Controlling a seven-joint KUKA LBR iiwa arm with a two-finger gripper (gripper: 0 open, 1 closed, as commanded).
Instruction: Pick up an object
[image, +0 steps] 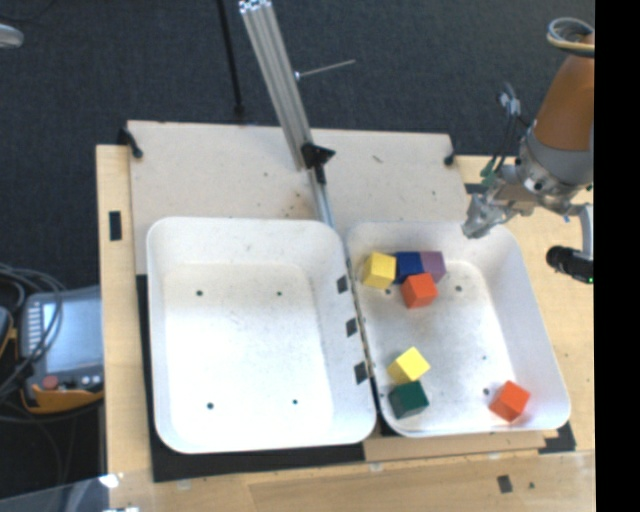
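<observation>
The right bin (530, 300) holds several small cubes. Near its back lie a yellow cube (379, 270), a blue cube (408, 264), a purple cube (433, 264) and an orange cube (419, 290), bunched together. Toward the front sit another yellow cube (409, 365) and a dark green cube (408, 399), side by side. A second orange cube (510, 400) rests in the front right corner. My gripper (479, 219) hangs over the bin's back right rim, right of the bunched cubes. I see nothing between its fingers.
The left bin (245, 330) stands beside the right one. A slanted aluminium post (285, 95) rises from behind the bins' shared edge. A beige board (230, 165) lies behind the bins. A handheld control unit (55, 350) sits at the far left.
</observation>
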